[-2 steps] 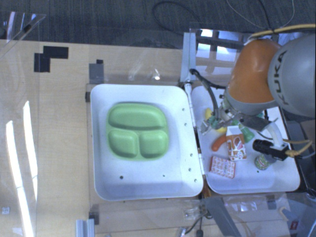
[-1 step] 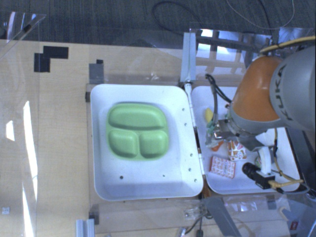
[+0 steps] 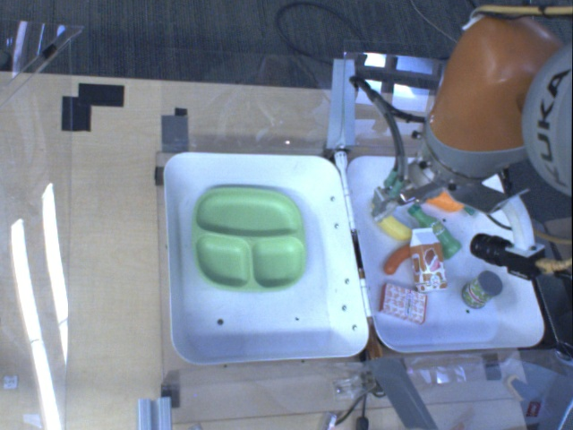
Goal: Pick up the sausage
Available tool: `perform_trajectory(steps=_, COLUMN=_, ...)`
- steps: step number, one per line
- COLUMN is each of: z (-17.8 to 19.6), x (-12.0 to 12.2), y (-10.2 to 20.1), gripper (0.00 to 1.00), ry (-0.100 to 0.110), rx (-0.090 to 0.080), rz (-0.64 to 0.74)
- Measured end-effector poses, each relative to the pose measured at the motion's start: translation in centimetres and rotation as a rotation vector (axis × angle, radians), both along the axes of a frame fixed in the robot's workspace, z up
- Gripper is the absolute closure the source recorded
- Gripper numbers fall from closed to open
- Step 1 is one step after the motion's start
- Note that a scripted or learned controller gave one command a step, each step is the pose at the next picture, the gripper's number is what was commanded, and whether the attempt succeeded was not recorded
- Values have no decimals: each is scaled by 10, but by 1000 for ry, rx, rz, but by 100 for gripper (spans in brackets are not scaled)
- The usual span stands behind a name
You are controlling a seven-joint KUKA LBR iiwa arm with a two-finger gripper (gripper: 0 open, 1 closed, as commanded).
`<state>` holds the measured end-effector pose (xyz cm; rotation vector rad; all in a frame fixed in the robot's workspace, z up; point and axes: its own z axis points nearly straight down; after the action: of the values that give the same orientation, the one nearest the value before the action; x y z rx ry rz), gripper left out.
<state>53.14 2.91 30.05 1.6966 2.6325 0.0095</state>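
- Near edge of the right bin (image 3: 515,334): a red-patterned packet (image 3: 404,303) and a small can (image 3: 482,289) are seen lying apart from each other.
- The sausage (image 3: 398,259), orange-red and curved, is found at about 9 o'clock in the right bin, just beside a small carton (image 3: 430,271) and below a yellow item (image 3: 395,228).
- The tool (image 3: 391,199) is poised at 12 o'clock from the sausage, above the yellow item; nothing is seen between its tips, and spread or pressed together cannot be told.
- The approach step is judged to be in hand; a shift toward 6 o'clock and a descent are called for.
- Items beneath the wrist are partly hidden.
- Left bin (image 3: 269,343): a green tray (image 3: 250,237) is carried.
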Motion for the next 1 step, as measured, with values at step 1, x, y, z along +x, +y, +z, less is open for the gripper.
perform_trajectory(steps=1, z=-117, x=-42, y=-53, gripper=100, ry=9, rx=1, rz=-72)
